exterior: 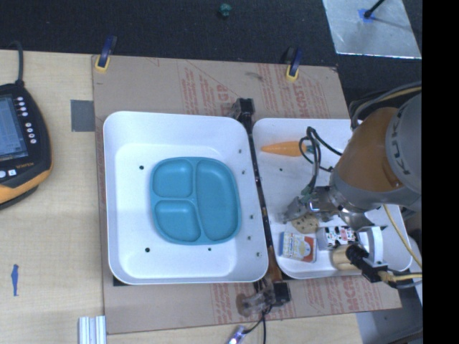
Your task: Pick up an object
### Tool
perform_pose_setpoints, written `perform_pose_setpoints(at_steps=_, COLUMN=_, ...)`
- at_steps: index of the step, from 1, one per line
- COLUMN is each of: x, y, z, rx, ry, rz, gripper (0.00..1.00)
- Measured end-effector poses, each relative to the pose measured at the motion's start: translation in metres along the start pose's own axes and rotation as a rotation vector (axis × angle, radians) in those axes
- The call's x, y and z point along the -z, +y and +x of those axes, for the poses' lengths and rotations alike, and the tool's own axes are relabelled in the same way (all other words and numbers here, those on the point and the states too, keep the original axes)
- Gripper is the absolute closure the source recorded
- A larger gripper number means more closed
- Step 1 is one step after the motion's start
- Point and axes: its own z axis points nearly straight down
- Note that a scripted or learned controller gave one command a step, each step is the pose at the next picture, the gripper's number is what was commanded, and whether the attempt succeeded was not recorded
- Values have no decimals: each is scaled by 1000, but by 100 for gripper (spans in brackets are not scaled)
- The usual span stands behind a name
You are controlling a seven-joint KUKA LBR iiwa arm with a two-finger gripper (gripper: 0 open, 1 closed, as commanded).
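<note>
The arm is a bulky grey cylinder with a broad orange band. Thin black cables loop off it toward nine o'clock.

Bright, even overhead light, white bins near glare, soft shadows, slightly soft focus throughout.

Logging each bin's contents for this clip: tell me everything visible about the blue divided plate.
The blue divided plate is a rounded-rectangle dish, light blue, plastic-looking, with three compartments: one long on its right side, two smaller stacked on its left. It lies flat, right side up, near the middle of the left white bin, resting on the bin's floor. Nothing else touches it.
</note>
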Motion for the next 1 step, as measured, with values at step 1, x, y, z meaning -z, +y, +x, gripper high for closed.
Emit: perform_pose_setpoints(at_steps=1, x=0, y=44, z=2, rx=-5, ry=2, rz=-1, gripper=0)
